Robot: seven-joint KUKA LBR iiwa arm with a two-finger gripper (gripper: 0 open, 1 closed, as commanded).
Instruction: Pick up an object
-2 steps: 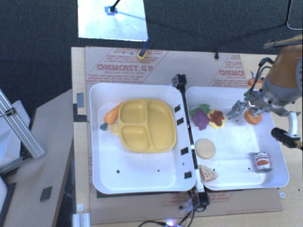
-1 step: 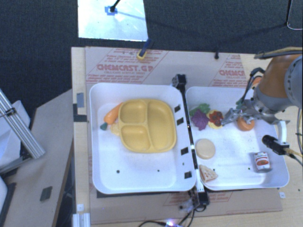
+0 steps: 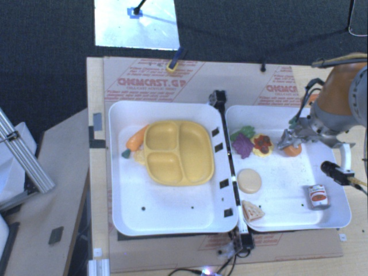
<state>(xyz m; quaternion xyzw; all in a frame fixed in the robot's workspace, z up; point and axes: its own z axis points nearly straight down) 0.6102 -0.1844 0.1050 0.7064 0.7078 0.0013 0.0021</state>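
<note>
The gripper (image 3: 289, 143) is positioned in the right bin (image 3: 299, 211) near its far right corner, directly over a small orange object (image 3: 293, 150); whether that object is grasped cannot be told. Purple grapes (image 3: 242, 146), a round beige disc (image 3: 249, 180) and a small can (image 3: 317, 196) are recorded in the same bin, while a yellow divided tray (image 3: 175, 152) and a carrot (image 3: 137, 137) are noted in the left bin (image 3: 167, 211).
</note>
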